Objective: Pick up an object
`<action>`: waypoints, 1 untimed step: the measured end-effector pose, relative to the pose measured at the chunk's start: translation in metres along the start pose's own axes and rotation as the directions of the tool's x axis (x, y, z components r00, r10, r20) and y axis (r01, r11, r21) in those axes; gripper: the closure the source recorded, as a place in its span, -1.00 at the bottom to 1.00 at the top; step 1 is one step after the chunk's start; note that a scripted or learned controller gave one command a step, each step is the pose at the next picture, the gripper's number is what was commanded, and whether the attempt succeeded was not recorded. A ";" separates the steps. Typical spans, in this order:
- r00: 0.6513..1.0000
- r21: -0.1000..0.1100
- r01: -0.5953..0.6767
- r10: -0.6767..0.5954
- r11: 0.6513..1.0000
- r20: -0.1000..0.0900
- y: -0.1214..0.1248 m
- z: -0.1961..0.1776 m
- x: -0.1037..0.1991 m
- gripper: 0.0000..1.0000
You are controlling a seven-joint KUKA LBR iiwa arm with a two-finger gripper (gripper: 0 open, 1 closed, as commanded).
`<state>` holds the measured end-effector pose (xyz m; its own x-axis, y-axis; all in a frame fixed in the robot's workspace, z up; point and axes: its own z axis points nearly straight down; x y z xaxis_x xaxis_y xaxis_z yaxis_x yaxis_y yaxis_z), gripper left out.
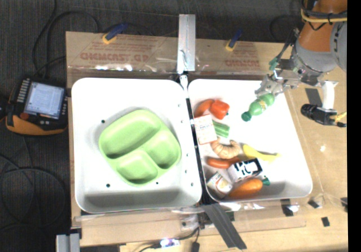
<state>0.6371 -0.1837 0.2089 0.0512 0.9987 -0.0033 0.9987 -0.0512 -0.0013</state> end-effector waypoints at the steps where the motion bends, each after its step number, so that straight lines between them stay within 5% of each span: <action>1: 1.000 0.001 0.011 -0.011 1.000 -0.001 -0.085 -0.020 0.018 1.00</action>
